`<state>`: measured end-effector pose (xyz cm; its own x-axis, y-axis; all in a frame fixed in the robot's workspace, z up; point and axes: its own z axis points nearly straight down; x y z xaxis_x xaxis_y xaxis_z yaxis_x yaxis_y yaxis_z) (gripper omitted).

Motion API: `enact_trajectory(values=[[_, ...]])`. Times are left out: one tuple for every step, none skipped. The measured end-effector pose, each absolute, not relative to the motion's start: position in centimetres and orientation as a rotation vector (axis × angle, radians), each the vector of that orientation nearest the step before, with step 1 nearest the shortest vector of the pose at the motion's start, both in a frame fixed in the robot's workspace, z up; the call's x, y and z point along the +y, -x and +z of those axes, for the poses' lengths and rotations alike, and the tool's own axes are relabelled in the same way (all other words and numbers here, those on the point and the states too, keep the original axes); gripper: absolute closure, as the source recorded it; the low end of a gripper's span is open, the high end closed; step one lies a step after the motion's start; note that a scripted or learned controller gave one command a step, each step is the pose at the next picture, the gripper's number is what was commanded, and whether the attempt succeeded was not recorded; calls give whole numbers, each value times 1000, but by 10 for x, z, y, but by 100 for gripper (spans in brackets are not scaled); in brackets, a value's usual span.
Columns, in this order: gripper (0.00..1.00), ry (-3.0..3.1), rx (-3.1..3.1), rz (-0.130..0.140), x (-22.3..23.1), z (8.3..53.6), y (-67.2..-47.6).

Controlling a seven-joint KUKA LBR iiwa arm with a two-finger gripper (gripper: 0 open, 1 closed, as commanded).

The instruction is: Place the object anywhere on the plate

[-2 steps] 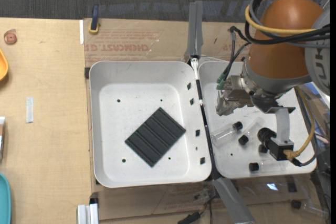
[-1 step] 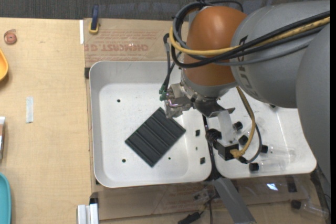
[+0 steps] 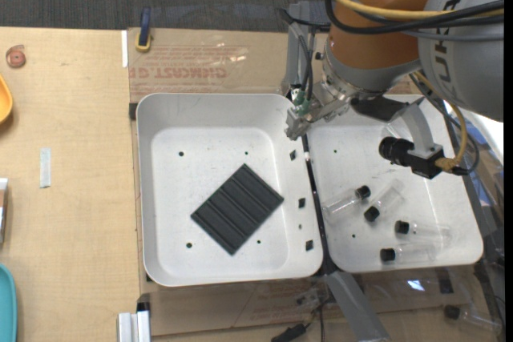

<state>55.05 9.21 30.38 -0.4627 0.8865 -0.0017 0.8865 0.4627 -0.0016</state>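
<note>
A dark grey ribbed plate (image 3: pixel 238 208) lies flat and turned diamond-wise in the left bin (image 3: pixel 160 172). Several clear vials with black caps lie in the right bin (image 3: pixel 449 248): one vial (image 3: pixel 357 198) near the middle, another vial (image 3: pixel 377 209) just beside it, and a third vial (image 3: pixel 413 233) toward the front. My gripper (image 3: pixel 297 124) hangs over the far end of the rim where the two bins meet. It is well behind the plate and to the left of the vials. The orange band and grey wrist above hide much of it.
A black fitting (image 3: pixel 409 154) on the arm sticks out over the right bin's far part. Small black clips (image 3: pixel 303 204) sit along the left bin's right wall. Brown cardboard (image 3: pixel 208 64) lies behind the bins, and a wooden bench top (image 3: pixel 64 172) stretches to the left.
</note>
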Motion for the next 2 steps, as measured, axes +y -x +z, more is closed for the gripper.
enact_trajectory(values=[[0,-1628,2686,-3,92,304,-550],[0,-1019,2970,-1,139,295,-615]])
